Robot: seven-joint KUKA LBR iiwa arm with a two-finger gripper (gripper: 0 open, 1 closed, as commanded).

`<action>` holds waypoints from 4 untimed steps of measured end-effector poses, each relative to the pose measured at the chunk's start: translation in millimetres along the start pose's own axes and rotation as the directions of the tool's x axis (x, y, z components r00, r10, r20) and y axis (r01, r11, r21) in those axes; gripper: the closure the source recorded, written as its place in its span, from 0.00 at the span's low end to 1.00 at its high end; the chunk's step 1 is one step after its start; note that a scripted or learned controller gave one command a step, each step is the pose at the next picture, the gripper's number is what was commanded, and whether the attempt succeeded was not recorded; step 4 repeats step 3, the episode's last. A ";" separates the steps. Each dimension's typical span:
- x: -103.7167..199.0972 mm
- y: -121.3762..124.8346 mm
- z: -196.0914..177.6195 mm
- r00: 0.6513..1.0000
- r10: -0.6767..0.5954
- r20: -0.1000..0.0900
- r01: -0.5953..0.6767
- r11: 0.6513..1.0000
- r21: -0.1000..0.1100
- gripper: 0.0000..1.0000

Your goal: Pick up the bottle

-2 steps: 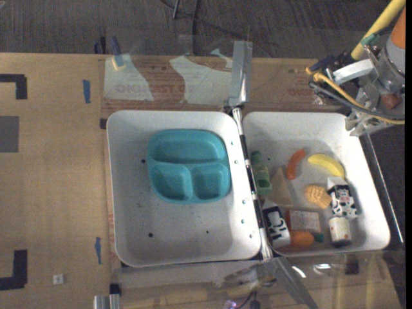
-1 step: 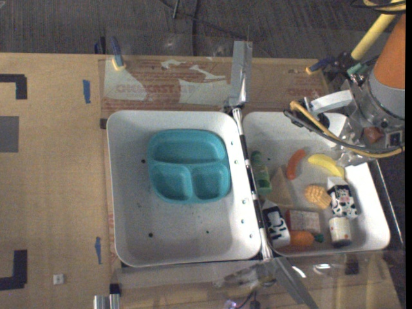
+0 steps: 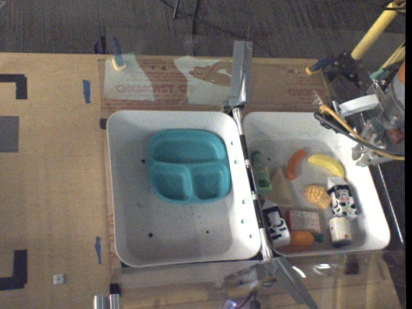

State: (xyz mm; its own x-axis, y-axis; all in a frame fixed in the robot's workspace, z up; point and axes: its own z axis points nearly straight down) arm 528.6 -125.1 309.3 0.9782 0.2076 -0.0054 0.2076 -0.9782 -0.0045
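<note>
The bottle (image 3: pixel 342 200) is small and white with black cow patches. It stands in the right bin (image 3: pixel 381 227), near the right wall, among other toy foods. My gripper (image 3: pixel 369 148) hangs at the right bin's far right edge, above and to the right of the bottle. It is apart from the bottle, with cables looping around the wrist. Nothing shows in its grasp.
A yellow banana (image 3: pixel 326 165), an orange carrot (image 3: pixel 295 163) and a corn cob (image 3: pixel 315 195) lie just behind the bottle. A small can (image 3: pixel 340 231) stands in front of it. A black-and-white carton (image 3: pixel 277 225) and green pieces (image 3: pixel 262 176) line the divider. The left bin (image 3: pixel 129 224) holds a teal divided plate (image 3: pixel 188 165).
</note>
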 end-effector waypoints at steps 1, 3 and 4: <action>-15.1 -51.7 -16.1 1.000 -0.023 0.000 0.023 1.000 -0.001 1.00; -42.1 -33.5 8.7 0.984 -0.179 0.000 0.179 0.984 0.000 1.00; -42.1 -33.5 8.7 0.984 -0.179 0.000 0.179 0.984 0.000 1.00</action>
